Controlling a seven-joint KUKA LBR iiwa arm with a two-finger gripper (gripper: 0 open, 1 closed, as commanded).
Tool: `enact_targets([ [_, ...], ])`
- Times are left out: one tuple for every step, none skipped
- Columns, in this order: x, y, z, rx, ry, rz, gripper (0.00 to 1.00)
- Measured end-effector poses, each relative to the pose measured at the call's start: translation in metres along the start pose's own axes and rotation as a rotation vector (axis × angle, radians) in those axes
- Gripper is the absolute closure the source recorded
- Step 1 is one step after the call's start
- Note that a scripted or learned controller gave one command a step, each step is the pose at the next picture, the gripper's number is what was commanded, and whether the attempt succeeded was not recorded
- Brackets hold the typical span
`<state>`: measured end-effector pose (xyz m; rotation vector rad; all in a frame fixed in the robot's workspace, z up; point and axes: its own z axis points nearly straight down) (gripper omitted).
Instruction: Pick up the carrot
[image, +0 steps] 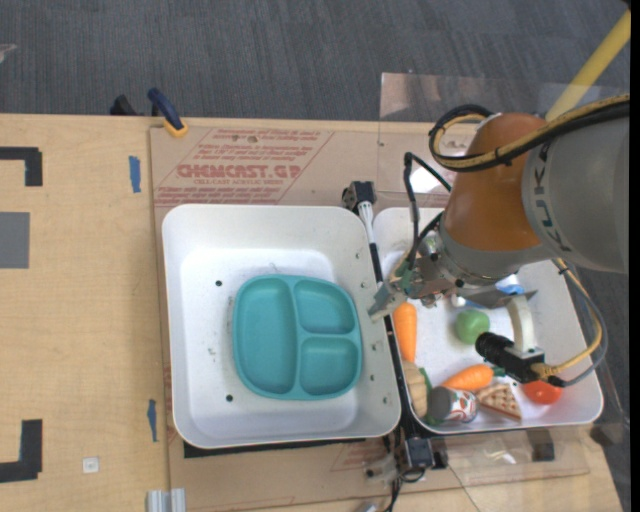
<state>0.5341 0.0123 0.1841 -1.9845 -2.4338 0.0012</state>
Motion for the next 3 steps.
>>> enact_targets([
  [0.0,0.0,0.0,0.0,0.0,0.0,0.0],
  [0.0,0.0,0.0,0.0,0.0,0.0,0.0],
  [0.0,0.0,0.0,0.0,0.0,0.0,0.0],
])
